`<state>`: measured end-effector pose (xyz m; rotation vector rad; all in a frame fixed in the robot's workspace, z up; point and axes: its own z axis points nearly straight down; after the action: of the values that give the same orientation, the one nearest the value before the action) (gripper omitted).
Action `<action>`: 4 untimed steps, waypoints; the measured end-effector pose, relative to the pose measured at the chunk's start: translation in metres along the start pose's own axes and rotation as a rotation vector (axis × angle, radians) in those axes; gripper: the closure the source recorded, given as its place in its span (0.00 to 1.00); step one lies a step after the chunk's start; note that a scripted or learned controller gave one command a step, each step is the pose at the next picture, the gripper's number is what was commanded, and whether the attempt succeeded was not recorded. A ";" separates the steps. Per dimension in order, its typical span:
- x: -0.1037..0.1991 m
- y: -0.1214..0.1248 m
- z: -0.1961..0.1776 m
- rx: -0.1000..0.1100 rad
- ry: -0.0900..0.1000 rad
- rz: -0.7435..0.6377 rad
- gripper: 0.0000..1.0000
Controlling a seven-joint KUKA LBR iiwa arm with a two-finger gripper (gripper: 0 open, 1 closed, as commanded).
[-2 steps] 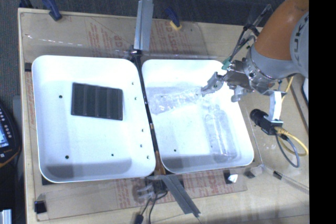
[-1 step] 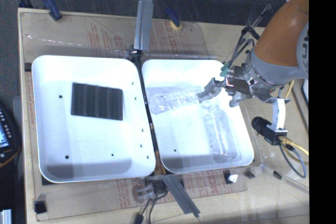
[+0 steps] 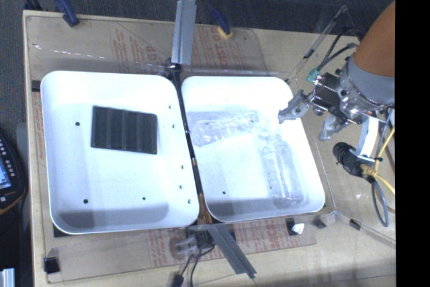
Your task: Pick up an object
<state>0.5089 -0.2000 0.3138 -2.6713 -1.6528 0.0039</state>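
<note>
A dark grey ridged rectangular pad (image 3: 124,130) lies flat in the left bin (image 3: 60,87). In the right bin (image 3: 222,205), a crumpled clear plastic bottle (image 3: 222,126) lies near the back. A second clear bottle (image 3: 282,171) lies lengthwise along the right side. My gripper (image 3: 308,121) hangs over the right bin's right rim, above and just behind the second bottle. Its fingers (image 3: 291,110) are spread apart with nothing between them.
A metal bar (image 3: 183,30) stands at the back where the two bins meet, and another bar (image 3: 228,252) lies at the front. Blue clamps (image 3: 67,10) hold the board's back edge. Cables (image 3: 376,178) trail from the wrist on the right.
</note>
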 end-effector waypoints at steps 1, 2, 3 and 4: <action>-0.013 -0.028 0.002 0.002 0.002 -0.151 0.00; -0.014 -0.028 -0.011 -0.001 0.000 -0.241 0.00; -0.018 -0.026 -0.018 -0.002 0.000 -0.375 0.00; -0.018 -0.026 -0.019 -0.002 -0.001 -0.375 0.00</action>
<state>0.4775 -0.2041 0.3324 -2.3181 -2.1225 0.0026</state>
